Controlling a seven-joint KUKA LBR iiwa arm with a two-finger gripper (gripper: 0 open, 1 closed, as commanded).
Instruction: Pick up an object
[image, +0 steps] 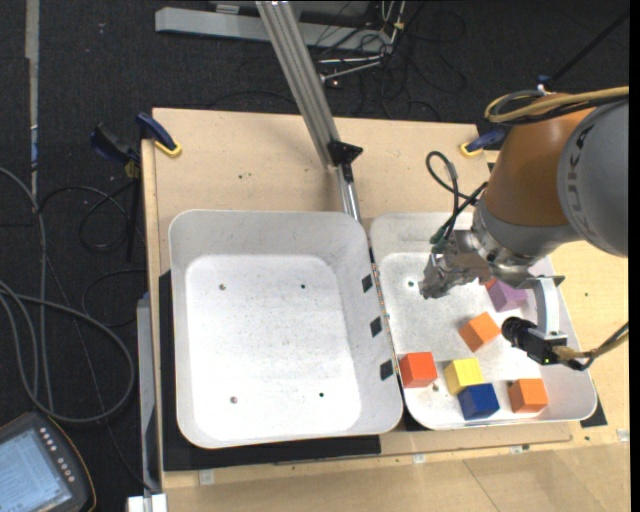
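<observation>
So my tool (437, 283) is hanging over the right bin (400, 245), center-right of the frame; can't tell how its grip stands. The blocks sit lower right: purple block (508, 296), orange block (480, 330), yellow block (463, 374), blue block (479, 400).

A robotics laboratory: a plywood bench (260, 150) clamped at its corners, two white bins (190, 300), loose cables (60, 290) across dark carpet, and a teach pendant (35, 465).
</observation>
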